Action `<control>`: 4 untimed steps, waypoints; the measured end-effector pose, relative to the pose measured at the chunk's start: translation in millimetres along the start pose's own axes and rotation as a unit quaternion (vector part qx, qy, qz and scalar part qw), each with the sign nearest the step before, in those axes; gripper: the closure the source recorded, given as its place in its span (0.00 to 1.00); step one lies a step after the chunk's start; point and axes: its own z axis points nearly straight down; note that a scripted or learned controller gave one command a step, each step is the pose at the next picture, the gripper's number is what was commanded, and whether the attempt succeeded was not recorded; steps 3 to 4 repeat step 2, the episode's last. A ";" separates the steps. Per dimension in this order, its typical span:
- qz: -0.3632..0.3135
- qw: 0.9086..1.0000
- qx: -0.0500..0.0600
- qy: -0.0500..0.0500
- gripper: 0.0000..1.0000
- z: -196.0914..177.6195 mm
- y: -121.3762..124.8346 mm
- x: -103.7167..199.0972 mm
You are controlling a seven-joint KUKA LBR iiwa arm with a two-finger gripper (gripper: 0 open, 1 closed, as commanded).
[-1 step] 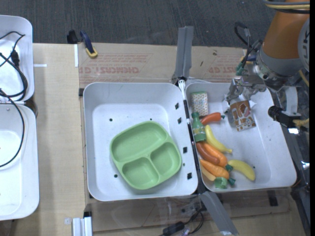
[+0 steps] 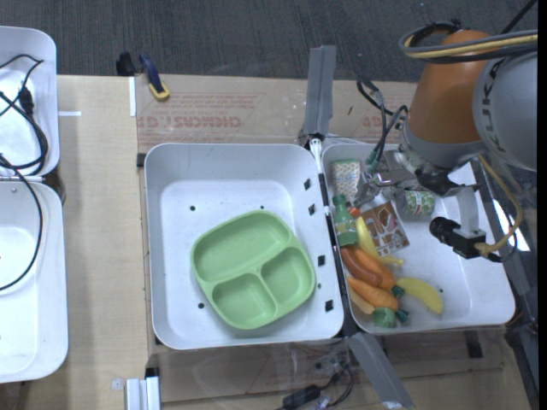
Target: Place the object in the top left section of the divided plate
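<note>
This is a robotics lab. A grey industrial arm with an orange band (image 2: 453,84) reaches over a pale wooden worktop (image 2: 222,114) carrying two shallow white plastic bins (image 2: 162,229). Loose black cables (image 2: 21,118) trail at the left, above dark carpet (image 2: 214,15).

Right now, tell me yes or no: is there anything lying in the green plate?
No. All three sections of the green plate show bare; the toy food sits in the right bin.

Grey KUKA arm (image 2: 513,101) w/ orange band, yellow & black cables looped on top, black wires near wrist
</note>
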 end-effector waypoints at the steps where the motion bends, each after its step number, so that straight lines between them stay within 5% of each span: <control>1: 0.018 1.000 0.000 0.000 1.00 7.4 -12.6 67.3; 2: -0.024 1.000 -0.001 -0.001 1.00 -34.4 -21.4 172.7; 4: -0.024 1.000 -0.001 -0.001 1.00 -34.4 -21.4 172.7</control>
